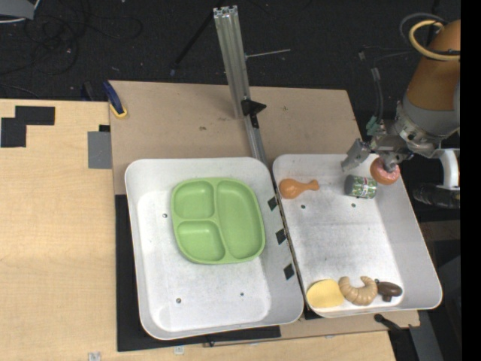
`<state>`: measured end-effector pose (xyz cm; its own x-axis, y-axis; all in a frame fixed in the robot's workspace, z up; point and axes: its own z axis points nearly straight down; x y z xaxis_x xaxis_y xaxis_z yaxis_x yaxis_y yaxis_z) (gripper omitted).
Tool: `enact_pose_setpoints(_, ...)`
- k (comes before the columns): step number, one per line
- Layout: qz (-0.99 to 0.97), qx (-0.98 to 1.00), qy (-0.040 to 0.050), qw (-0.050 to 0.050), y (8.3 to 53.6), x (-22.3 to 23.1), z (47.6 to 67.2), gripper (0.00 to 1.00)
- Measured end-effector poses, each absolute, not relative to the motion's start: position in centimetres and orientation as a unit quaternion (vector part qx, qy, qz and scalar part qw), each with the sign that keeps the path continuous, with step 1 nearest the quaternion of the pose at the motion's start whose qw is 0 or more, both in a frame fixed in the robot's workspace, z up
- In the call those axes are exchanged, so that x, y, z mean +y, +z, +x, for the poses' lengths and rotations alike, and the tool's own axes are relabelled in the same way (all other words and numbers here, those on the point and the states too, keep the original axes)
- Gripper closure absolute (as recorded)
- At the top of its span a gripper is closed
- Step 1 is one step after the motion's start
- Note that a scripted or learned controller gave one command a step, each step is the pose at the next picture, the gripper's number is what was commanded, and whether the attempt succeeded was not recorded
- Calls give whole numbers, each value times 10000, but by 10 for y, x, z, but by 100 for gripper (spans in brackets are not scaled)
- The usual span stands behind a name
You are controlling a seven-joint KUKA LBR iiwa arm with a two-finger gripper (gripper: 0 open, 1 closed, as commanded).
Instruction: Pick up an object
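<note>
Between the claw [373, 159] fingers: reddish object [385, 172]; green can [361, 187] below.

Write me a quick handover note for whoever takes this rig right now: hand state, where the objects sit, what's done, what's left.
Hand: hovering over the far right corner of the right bin; whether it is open or shut cannot be told from this view. A red-orange round object sits right at it, but a grasp is not confirmed.
Right bin also holds: green can beside the hand, orange drumstick-shaped toy at the far left, and a yellow piece, tan curled toy and brown piece along the near edge.
Left bin: green divided plate.
Done: hand positioned over the objects.
Left: confirm a grip, then lift.
</note>
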<state>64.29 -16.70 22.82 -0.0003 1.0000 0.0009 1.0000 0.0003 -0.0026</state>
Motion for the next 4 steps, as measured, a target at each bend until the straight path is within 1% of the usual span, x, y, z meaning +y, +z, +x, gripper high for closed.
enact_pose_setpoints(1, -7072, -7070, 19, 25, 181, -161, 638, 0)
enact_pose_setpoints(2, -7074, -7068, -9, -22, 139, -162, 639, 0)
enact_pose_setpoints(3, -7076, -7066, -6, -16, 134, -163, 639, 0)
enact_pose_setpoints(4, -7089, -7053, 50, -68, 145, -171, 638, 100)
